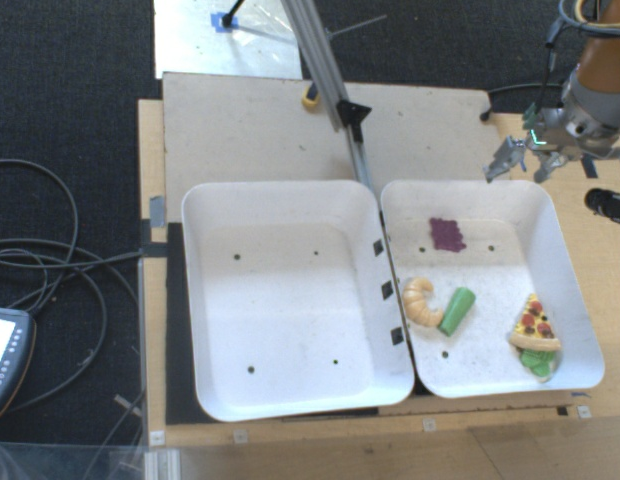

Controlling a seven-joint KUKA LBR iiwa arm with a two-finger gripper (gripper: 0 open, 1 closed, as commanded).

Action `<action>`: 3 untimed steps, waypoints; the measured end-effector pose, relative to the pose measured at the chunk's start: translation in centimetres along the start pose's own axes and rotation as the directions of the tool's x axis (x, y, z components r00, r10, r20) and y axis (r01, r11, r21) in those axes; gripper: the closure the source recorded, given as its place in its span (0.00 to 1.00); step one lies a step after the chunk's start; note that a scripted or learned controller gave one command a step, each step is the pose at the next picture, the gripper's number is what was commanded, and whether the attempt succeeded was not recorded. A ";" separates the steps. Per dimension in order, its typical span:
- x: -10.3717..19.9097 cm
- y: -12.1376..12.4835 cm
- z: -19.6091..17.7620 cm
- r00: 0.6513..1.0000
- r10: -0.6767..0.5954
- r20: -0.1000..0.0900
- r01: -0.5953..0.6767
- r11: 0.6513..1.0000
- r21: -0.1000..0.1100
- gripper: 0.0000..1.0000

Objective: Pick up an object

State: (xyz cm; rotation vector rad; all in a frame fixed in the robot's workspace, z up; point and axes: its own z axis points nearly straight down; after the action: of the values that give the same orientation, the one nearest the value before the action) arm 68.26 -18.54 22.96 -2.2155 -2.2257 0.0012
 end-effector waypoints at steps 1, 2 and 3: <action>0.0 0.1 -0.3 1.000 -0.002 0.002 0.002 1.000 -0.003 0.00; 0.1 0.1 6.0 1.000 -0.002 0.000 0.002 1.000 0.001 0.00; -0.7 0.1 11.9 1.000 0.002 0.000 -0.002 1.000 0.001 0.00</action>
State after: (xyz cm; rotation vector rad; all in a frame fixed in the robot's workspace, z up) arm 68.34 -19.21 11.05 -2.2171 -2.2236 0.0029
